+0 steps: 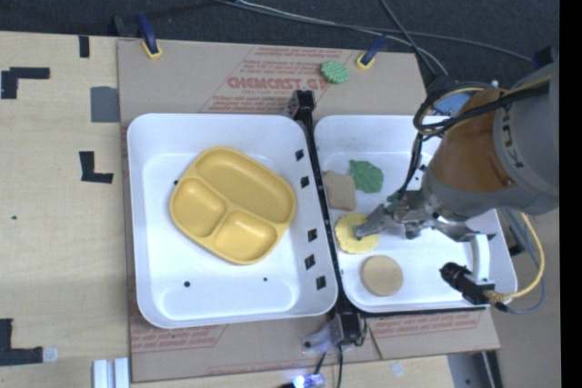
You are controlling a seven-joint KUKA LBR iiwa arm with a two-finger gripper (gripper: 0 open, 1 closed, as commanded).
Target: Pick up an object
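Two white bins are sitting side by side on a bench. I am reaching my arm into the right bin, and my gripper is pressing down on a yellow disc near the divider. I cannot tell whether anything is between its tips. Just above the disc, a tan block is lying against the divider, with a green piece beside it. Below the disc, a tan puck is resting. Left of the divider, a yellow tray is lying in the left bin.
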